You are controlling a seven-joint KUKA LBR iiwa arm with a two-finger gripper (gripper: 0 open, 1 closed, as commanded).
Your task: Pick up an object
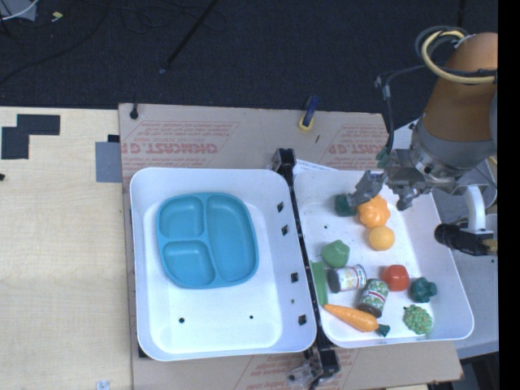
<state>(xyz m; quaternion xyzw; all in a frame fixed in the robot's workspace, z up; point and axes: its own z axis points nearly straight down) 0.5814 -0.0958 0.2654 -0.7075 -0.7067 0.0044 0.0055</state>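
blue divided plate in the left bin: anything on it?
Empty. The blue divided plate lies flat in the left bin and all three compartments show bare blue. The toy food sits in the right bin.

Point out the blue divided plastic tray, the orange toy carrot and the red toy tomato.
Blue divided plastic tray (207,240): camera view, on its central divider.
Orange toy carrot (351,317): camera view, mid-body.
Red toy tomato (396,277): camera view, centre of its top.

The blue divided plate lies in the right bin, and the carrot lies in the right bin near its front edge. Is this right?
Not quite. The camera view shows the blue divided plate in the left bin, with nothing else lying there. The carrot does lie in the right bin, near its front edge, as you said.
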